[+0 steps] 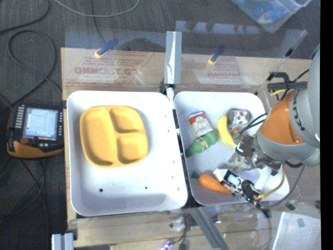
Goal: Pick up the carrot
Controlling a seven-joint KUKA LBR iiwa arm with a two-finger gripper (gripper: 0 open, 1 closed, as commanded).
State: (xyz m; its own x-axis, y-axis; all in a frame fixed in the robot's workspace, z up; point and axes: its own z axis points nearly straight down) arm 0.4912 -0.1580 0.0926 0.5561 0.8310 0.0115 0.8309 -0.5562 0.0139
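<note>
Nearest your camera is the arm (307, 119), its grey body and orange band rising over the right edge of the right bin (182, 155). Its gripper (241, 159) hangs low over the near right part of that bin. You cannot tell from this view whether the jaws are wide or closed, and nothing shows held in them.

Your carrot (212, 182) lies on the bin floor by the near wall, just left of the gripper and apart from it, with its thick end to the left. Farther back you see a green bottle (202, 135) with a red and white label lying tilted, a banana (225, 131) just to its right, and a small can (239, 117) beyond that.

In the left bin (125, 191) a yellow divided tray (114, 135) sits toward the back left.
</note>
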